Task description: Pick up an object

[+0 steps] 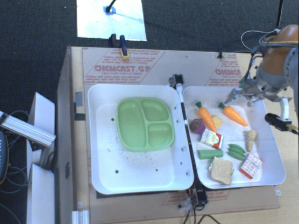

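the grey two-finger tool (243, 96) hovers open and empty above the orange plastic toy carrot (235, 115); nothing lifted yet, the grasp remains.

Tray (144, 124) in L bin (100, 139); carrots (234, 115) in R bin (271, 143).

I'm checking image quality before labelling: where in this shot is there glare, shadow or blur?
Camera view: bright glare washes out the pale sheet on the dark floor; the green divided plastic plate casts a soft shadow on the left white bin; the grey arm's two-finger gripper looks slightly soft, while the orange toy carrots read clearly.
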{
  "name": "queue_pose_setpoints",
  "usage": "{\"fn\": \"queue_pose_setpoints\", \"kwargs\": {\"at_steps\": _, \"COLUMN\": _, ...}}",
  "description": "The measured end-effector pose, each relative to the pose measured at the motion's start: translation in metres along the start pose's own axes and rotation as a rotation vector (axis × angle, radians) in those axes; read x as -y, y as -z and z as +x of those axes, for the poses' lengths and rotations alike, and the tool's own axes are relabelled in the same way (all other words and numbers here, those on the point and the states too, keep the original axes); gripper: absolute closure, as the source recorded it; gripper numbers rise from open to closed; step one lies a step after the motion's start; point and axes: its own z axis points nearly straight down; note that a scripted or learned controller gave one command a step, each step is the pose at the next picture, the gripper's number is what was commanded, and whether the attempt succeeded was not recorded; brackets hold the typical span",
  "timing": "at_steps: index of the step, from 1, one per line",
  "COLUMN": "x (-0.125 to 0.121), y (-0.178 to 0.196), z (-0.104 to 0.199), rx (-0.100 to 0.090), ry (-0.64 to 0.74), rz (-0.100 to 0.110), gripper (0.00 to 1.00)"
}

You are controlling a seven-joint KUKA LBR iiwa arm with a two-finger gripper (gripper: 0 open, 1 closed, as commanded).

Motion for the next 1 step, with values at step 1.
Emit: {"fn": "queue_pose_setpoints", "kwargs": {"at_steps": 1, "x": -0.0068, "y": -0.0305, "z": 0.043, "rx": 0.0, "ry": 0.004, "rz": -0.003, "gripper": 0.0}}
